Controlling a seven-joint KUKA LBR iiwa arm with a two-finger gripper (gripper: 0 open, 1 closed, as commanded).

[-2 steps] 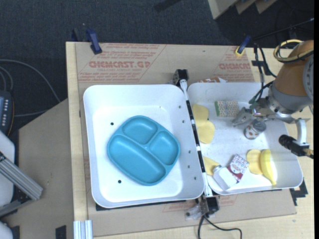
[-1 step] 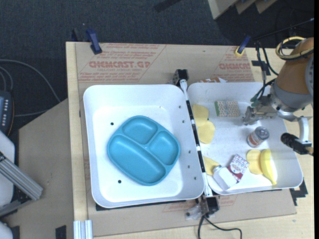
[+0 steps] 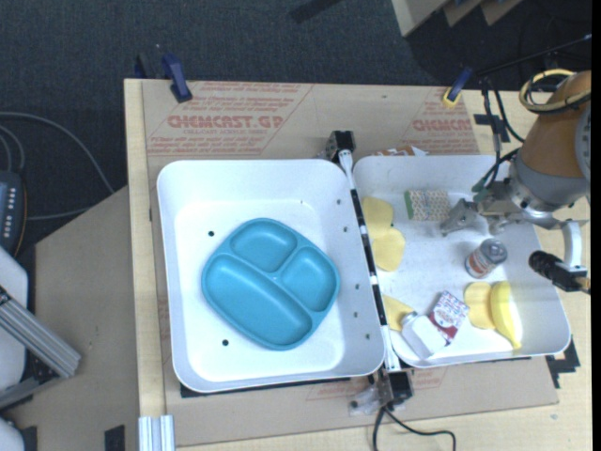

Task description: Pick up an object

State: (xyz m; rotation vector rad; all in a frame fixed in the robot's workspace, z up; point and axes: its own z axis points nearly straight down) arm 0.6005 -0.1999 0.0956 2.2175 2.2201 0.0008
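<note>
- Bins sit side by side on the wooden bench [image 3: 141,252]; the left shallow white plastic bin [image 3: 178,205] and the right shallow white plastic bin [image 3: 554,332] touch along one shared edge in the middle.
- In the left bin lies a blue plastic plate with three sections [image 3: 270,282]. It sits near the middle, with bare white floor all round it and the most room at 12 o'clock.
- The grey arm with an orange band [image 3: 554,144] comes in from 3 o'clock over the right bin.
- The grey metal two-finger gripper [image 3: 462,219] hangs over the top half of the right bin. I cannot tell if it is open or closed, and nothing shows in it.
- A small speckled green and white packet [image 3: 427,204] lies just beside the gripper at 9 o'clock.
- A small round can with a silver top [image 3: 485,256] stands near the gripper at 5 o'clock, with bare floor around it.
- Two flat pale yellow pieces [image 3: 383,235] lie close to the shared edge, at 9 o'clock in the right bin.
- A yellow banana-shaped toy [image 3: 500,310] lies near the bin's 5 o'clock edge.
- A small red and white wrapper [image 3: 450,310] lies just beside the yellow toy, at its 9 o'clock.
- A white block [image 3: 417,335] sits against the 6 o'clock rim.
</note>
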